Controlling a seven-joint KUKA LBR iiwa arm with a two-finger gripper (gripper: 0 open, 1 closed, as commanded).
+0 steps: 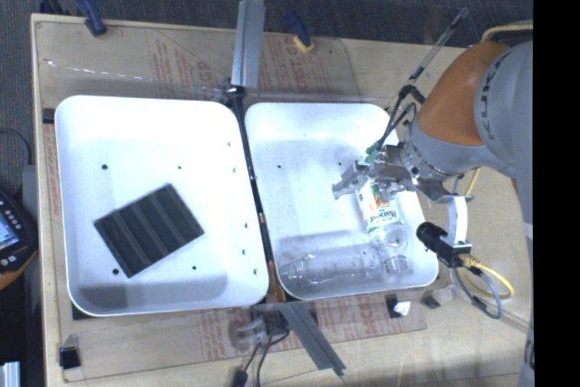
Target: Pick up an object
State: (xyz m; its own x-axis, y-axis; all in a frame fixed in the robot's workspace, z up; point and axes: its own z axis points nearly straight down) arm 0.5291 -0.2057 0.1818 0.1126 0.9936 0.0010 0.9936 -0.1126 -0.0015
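The gripper [364, 178] hung over the right bin [299, 127], near its right wall — whether its fingers were spread or closed could not be told. Just beneath lay a small labelled bottle [381, 211], its writing too small to read. A clear plastic bottle [337, 266] lay along the bin's near edge — a dark ribbed slab [149, 228] sat in the left bin [136, 118].

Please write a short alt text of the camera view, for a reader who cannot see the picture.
From the right, the grey arm's gripper hangs over the right bin, just above a small labelled bottle. A clear plastic bottle lies along that bin's near wall. The left bin holds a dark ribbed slab.
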